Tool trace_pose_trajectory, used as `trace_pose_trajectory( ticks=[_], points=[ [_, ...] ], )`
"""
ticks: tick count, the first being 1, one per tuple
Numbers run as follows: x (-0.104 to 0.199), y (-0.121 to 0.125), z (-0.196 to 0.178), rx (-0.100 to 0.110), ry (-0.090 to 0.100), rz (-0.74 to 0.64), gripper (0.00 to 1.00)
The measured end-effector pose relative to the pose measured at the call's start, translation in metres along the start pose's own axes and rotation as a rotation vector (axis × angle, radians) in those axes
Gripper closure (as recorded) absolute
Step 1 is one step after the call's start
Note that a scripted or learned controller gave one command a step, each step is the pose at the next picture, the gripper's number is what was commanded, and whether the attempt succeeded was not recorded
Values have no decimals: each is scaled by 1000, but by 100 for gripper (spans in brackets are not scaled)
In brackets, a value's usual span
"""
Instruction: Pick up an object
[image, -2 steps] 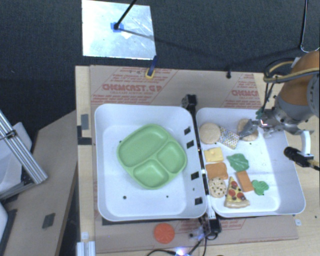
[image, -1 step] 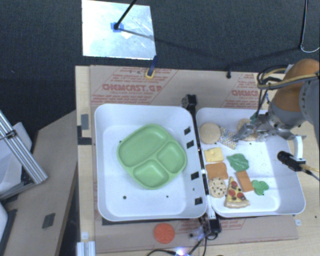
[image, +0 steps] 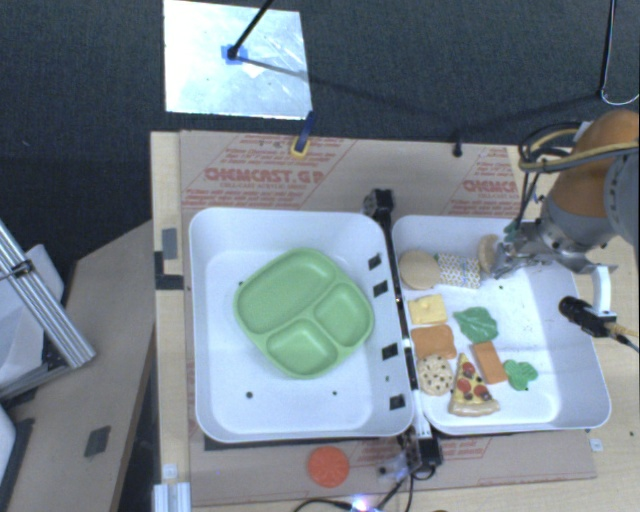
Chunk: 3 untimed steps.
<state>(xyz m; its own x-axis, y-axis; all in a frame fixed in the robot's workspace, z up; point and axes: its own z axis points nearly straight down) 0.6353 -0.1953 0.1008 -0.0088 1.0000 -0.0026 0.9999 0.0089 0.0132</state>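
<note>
My gripper (image: 498, 260) is low over the back of the right bin (image: 575, 395), reaching in from the right. A tan piece (image: 487, 250) sits right at its tip; I cannot tell if it is gripped. Just left of it lie a speckled white piece (image: 459, 269) and a round tan bun (image: 419, 268). Nearer the front lie a yellow cheese square (image: 427, 308), a green leaf (image: 477, 323), a toast slice (image: 433, 341), an orange block (image: 489, 362), a cookie (image: 435, 374), a pizza slice (image: 470, 388) and a green broccoli piece (image: 520, 374).
The left bin (image: 215, 400) holds a green divided plate (image: 304, 312). A row of black clips (image: 390, 320) runs along the divider between the bins. An orange disc (image: 328, 465) lies on the bench in front.
</note>
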Motion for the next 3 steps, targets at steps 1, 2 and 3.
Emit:
trace_pose_trajectory(
  ticks=[1, 2, 3],
  points=[
    [-10, 4, -55, 7, 0, 4, 100],
    [-6, 8, -120, 4, 0, 2, 100],
    [-6, 9, -124, 9, 2, 3, 100]
  ],
)
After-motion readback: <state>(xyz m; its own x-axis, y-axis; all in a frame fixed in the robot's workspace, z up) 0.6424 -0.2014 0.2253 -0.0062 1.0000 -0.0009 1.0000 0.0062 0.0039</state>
